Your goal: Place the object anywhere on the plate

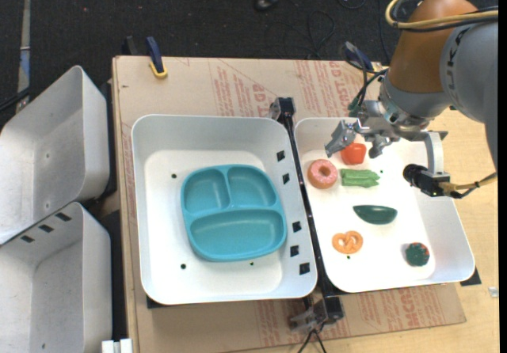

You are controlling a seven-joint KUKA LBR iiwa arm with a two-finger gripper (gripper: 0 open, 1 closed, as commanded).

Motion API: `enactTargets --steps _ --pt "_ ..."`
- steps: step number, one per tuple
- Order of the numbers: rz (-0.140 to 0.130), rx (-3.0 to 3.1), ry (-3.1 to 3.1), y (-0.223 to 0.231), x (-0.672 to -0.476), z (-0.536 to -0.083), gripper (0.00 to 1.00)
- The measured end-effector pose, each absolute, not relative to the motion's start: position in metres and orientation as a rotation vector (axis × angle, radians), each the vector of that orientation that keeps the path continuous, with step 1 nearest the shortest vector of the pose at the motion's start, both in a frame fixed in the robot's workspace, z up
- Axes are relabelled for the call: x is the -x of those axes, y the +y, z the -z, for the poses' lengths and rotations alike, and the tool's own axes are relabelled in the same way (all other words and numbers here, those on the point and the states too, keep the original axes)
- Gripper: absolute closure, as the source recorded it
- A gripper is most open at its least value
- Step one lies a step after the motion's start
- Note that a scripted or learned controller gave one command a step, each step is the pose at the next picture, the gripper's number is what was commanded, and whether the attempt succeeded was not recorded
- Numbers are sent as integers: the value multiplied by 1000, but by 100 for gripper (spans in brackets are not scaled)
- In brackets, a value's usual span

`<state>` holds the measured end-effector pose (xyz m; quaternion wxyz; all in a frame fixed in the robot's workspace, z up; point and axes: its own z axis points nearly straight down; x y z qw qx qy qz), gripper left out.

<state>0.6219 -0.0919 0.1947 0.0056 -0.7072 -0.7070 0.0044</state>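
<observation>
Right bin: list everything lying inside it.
The right bin holds a pink donut, green pickle, dark green bowl, pretzel, dark berry and a red object, partly covered by the gripper.

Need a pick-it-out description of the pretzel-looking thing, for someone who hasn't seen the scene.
Start at the right bin, the one without the blue plate. Look along its near edge, left half: the pretzel lies there, below the pink donut. It is the only orange, twisted, looped piece; its neighbours are solid green shapes.

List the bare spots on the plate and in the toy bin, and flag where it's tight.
The blue plate has all three compartments bare. In the right bin, floor is open between the pretzel and the dark green ball. Crowded: the top-left, with gripper, red toy, donut and green pod.
</observation>
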Motion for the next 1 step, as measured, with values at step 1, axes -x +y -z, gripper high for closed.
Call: enactTargets --steps 1 --pt "-1 2219 -2223 -92 -625 -203 0"
